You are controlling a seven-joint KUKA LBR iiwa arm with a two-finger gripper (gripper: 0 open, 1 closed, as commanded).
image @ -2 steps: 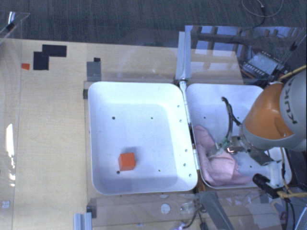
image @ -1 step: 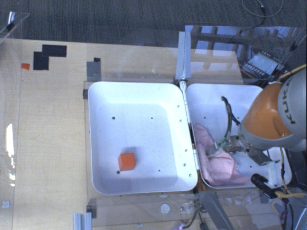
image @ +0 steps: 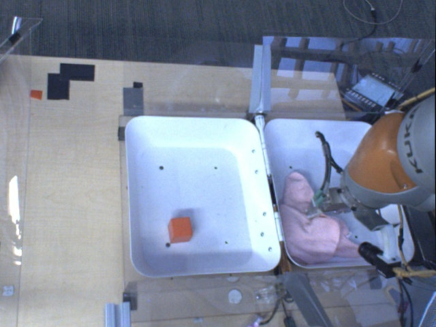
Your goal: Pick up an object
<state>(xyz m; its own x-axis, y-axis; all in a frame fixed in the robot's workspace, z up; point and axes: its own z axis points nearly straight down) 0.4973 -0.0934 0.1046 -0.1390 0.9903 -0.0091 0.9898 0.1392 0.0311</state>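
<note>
Your gripper [image: 320,205] sits low in the right bin [image: 300,138], right at the pink cloth [image: 306,223], which lies just left of and beneath it, running far to near. Whether it grips anything, you cannot tell. One cloth, one orange block [image: 180,229] in the left bin [image: 191,131].

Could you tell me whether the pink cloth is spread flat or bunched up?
Bunched up: the pink cloth sits as a rumpled heap in the right bin.
</note>
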